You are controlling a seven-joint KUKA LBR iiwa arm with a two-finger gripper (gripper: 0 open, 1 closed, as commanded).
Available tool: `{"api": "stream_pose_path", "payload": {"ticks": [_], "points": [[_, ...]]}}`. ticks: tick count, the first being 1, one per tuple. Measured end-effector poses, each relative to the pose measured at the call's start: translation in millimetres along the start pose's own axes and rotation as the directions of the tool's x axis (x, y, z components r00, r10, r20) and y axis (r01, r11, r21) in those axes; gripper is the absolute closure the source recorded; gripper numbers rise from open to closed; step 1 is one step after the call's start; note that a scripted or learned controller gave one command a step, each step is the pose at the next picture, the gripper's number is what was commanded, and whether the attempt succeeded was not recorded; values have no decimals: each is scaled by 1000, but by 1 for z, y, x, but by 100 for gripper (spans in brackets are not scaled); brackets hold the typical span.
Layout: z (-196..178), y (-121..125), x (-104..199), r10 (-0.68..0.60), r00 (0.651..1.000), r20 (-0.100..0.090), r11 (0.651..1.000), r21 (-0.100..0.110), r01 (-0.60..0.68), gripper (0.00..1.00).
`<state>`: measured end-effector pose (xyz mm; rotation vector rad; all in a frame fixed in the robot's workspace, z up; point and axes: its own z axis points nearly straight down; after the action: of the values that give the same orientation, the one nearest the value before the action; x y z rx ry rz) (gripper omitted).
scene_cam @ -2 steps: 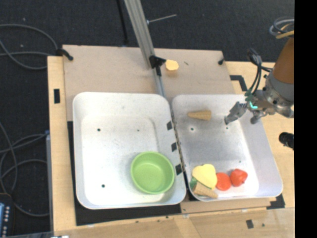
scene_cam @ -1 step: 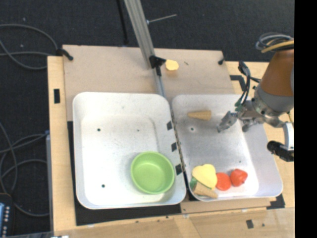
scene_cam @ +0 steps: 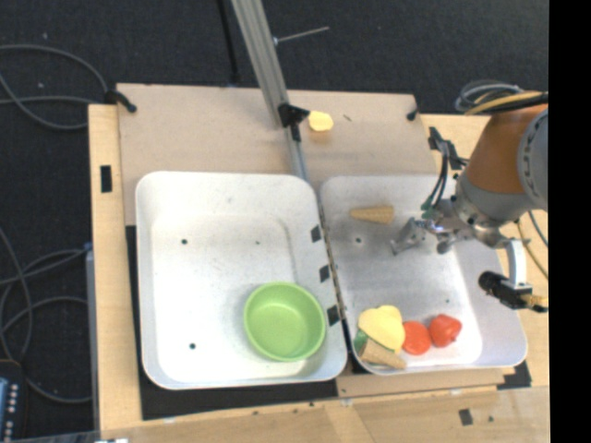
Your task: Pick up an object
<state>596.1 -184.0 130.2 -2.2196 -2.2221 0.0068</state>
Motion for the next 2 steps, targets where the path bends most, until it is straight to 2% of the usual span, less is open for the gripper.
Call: {"api": "stream_pose_path", "payload": {"ticks": [1,2], "points": [[31,0,-2,3,1000,1,1000,-1,-3,0],[18,1,-2,5,1000,0,1000,-7,-5,100]]}}
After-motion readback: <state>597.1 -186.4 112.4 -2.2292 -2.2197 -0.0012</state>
